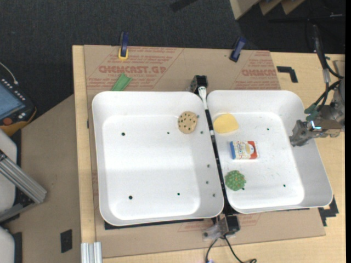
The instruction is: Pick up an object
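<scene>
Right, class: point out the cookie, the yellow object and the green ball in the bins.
cookie (187, 123), camera view, centre of its speckled top.
yellow object (225, 123), camera view, middle of its upper surface.
green ball (235, 180), camera view, centre of its bumpy top.

The robot's grey metal two-finger gripper (303, 133) is showing as a small blocky assembly with a tiny bright blue-white spot glowing on its side. Thin dark and green cables (324, 95) are looping above it, and a slim dark tube (318, 51) is running up behind them.

White bins (104, 147) hold a brown-speckled tan cookie (187, 122), yellow lump (225, 123) and green ball (235, 180).
</scene>
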